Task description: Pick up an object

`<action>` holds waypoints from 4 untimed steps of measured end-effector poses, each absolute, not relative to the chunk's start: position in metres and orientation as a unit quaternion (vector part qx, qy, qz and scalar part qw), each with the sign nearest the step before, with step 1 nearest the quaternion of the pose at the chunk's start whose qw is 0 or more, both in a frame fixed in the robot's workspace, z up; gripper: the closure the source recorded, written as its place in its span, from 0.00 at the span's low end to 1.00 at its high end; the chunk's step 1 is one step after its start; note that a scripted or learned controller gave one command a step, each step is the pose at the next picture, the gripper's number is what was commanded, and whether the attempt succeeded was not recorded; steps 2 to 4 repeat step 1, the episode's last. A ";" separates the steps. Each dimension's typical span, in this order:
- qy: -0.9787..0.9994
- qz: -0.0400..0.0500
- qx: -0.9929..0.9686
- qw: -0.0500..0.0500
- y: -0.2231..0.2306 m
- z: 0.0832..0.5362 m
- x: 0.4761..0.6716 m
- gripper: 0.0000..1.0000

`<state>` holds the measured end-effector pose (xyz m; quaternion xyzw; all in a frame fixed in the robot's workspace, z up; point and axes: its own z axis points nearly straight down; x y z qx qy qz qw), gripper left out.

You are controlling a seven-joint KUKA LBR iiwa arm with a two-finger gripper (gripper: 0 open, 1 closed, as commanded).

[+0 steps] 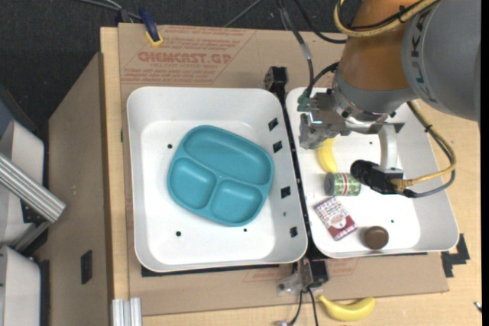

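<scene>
Desk (191,50): brown board surface printed with red lettering along its far part, carrying two shallow white bins side by side.
Arm (428,34): grey, with an orange band above the wrist, reaching in from the right and hanging over the far part of the right bin.
Left bin (145,187): white, holding one thing, the divided plate.
Right bin (428,225): white, holding the small objects; the gripper is low over its far left part.
Teal plate (220,174): three compartments, lying flat near the middle of the left bin.
Gripper (317,135): grey metal, down at the far left of the right bin, just above the banana's far end; whether its fingers are spread or pressed together I cannot tell, and nothing is visibly between them.
Second banana (348,308): yellow, lying on the desk outside the bins, at the near edge.
Banana (328,156): yellow, in the right bin, partly under the gripper.
Red packet (335,216): flat, patterned, near the bin's near left side.
Can (342,184): small, green-labelled, on its side between banana and packet.
Brown round object (374,237): just right of the packet.
</scene>
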<state>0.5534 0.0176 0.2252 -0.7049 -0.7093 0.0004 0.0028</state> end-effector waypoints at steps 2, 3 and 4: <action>-0.709 0.000 -0.705 0.002 0.064 0.222 0.549 1.00; -0.709 0.000 -0.705 0.002 0.064 0.222 0.549 1.00; -0.709 0.000 -0.705 0.002 0.064 0.222 0.549 1.00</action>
